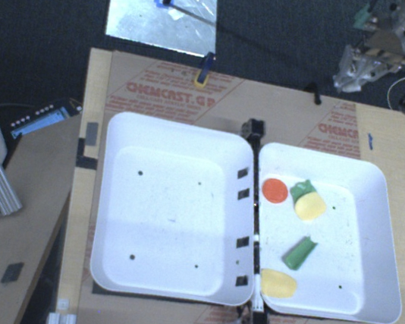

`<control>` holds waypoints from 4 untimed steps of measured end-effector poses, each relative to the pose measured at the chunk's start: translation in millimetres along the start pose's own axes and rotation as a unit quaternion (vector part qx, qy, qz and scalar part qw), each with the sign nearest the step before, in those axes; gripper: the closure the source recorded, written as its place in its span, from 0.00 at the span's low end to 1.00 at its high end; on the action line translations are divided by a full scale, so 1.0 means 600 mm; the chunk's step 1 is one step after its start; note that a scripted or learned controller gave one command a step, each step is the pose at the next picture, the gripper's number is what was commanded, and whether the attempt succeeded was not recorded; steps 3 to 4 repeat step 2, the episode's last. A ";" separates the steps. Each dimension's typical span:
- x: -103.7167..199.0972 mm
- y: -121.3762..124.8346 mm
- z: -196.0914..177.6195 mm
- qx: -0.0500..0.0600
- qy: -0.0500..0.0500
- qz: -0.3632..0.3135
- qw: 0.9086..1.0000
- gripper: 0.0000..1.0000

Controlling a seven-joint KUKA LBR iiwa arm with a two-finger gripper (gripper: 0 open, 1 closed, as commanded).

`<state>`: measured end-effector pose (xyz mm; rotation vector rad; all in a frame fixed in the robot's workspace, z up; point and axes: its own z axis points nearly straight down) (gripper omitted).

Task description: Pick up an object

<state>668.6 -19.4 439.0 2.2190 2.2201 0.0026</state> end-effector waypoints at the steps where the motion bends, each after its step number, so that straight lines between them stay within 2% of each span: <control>1: -0.014 0.000 -0.003 0.000 0.000 0.000 1.000 1.00; 4: -0.027 0.000 -0.021 0.000 0.000 0.000 1.000 1.00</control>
